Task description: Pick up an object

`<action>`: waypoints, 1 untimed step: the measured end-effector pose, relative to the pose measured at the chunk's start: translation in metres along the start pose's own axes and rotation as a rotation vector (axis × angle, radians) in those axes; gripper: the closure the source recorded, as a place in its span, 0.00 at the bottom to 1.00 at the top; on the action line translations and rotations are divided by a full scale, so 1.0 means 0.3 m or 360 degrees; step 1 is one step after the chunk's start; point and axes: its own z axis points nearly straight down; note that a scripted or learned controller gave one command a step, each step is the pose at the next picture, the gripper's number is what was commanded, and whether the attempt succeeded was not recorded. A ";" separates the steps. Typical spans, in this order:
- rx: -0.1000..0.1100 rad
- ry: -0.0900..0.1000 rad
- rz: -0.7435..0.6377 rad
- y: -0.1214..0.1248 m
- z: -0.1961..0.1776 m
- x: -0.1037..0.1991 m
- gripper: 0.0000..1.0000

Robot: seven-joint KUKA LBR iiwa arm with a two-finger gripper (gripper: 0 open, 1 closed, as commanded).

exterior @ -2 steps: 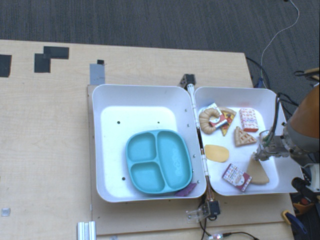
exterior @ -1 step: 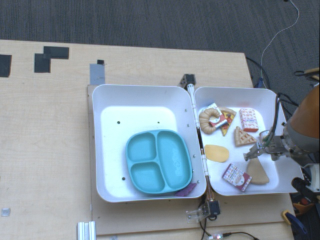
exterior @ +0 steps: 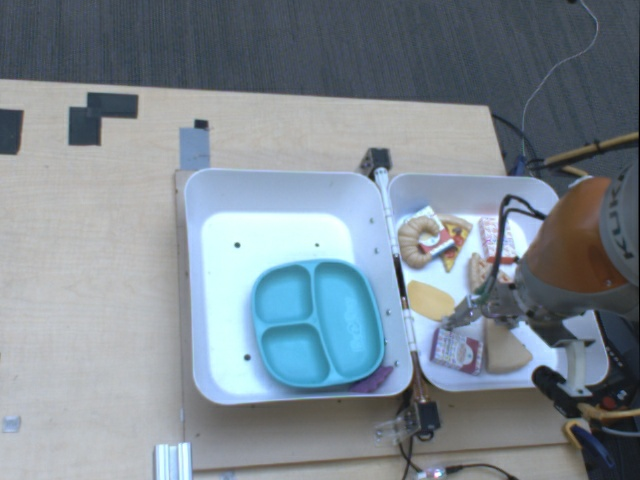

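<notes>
The claw [exterior: 468,313] hung low in the right bin [exterior: 535,190], its grip impossible to tell, over a red-and-white packet [exterior: 455,349] beside a yellow wedge [exterior: 432,299]; the left bin [exterior: 215,268] held a blue divided plate [exterior: 318,321].

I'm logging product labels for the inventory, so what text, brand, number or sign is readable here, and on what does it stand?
None can be read.
Red and white packet, right bin: printing, too blurred to read.
Red and white wrapper, same bin: marks too small to read.
Yellow and red packet: no legible text.
Blue divided plate, left bin: no text seen.
</notes>
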 end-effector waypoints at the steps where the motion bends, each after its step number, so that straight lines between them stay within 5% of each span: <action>1: -0.0011 -0.0003 -0.0002 0.008 -0.039 -0.001 1.00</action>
